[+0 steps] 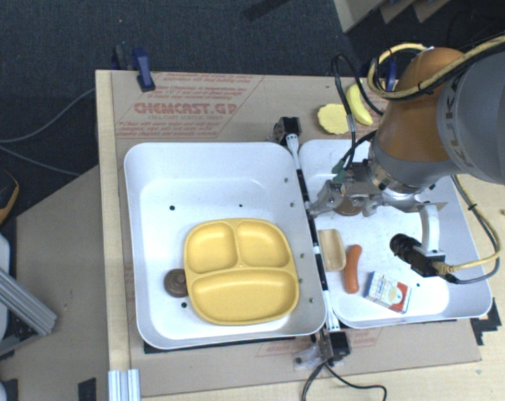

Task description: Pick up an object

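My gripper (346, 197) hangs low over the left part of the right bin (453, 303), close to the divider between the bins. Just in front of it lie a tan block (330, 249) and an orange sausage-shaped piece (352, 269), side by side. A small blue, white and red box (385, 291) rests further right. Something brownish (350, 206) shows right under the gripper, too hidden to identify. In the left bin (152, 182) a yellow divided plate (240, 271) lies near the front, with a brown round object (175, 283) touching its left edge.
A yellow object (332, 118) lies on the bench behind the right bin. A blue clamp (141, 68) stands at the bench's far left corner. A black cable fitting (413, 255) hangs from the arm over the right bin.
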Action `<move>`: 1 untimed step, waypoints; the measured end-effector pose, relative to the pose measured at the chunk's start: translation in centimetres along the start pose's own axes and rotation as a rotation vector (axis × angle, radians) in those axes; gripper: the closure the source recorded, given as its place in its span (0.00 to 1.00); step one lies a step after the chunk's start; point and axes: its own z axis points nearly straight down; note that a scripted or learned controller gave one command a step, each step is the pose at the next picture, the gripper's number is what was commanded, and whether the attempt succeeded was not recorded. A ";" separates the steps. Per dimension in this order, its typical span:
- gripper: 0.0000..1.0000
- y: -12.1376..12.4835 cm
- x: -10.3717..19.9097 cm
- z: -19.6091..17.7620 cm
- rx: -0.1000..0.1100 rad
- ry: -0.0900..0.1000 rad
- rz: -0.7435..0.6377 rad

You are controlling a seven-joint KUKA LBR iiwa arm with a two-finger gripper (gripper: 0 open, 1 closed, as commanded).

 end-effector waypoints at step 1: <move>0.00 -2.7 -7.6 5.8 0.006 0.001 0.006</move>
